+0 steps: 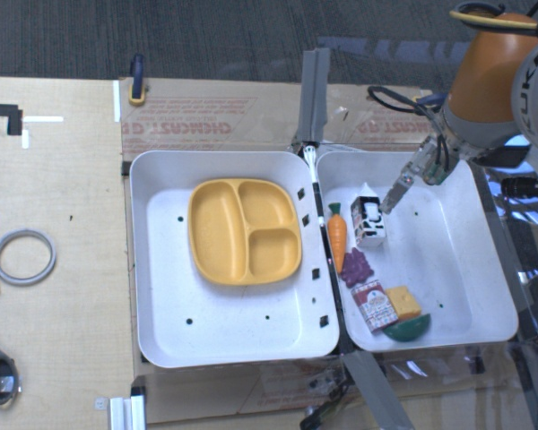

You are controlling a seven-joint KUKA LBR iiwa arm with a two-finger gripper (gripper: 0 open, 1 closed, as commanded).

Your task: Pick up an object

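Your arm (493, 70) comes in over the table's right edge, its orange band high above the right bin's far right corner, and slants down and leftward into that bin. The pincer (387, 202) sits low beside a small black-and-white carton (368, 219); whether it is released or clenched you cannot tell at this angle, and nothing shows between its tips. The right bin (457, 267) is smooth, shallow white plastic with rounded corners. Along its left wall you have an orange carrot (337, 237) with a green top, a knobbly purple grape cluster (357, 266) and a flat red-and-white box (374, 305). Toward the near edge, a yellow block (403, 302) lies beside the box and a green rounded piece (409, 330) just nearer than the block. These things crowd the left side; the bin's middle and right half give you open floor. The left bin (161, 312) carries a matte yellow divided plate (245, 231) with three compartments, set toward the far side, with bare white floor along the near edge. On the wooden table (63, 330) near the left edge lies a grey ring (22, 256).
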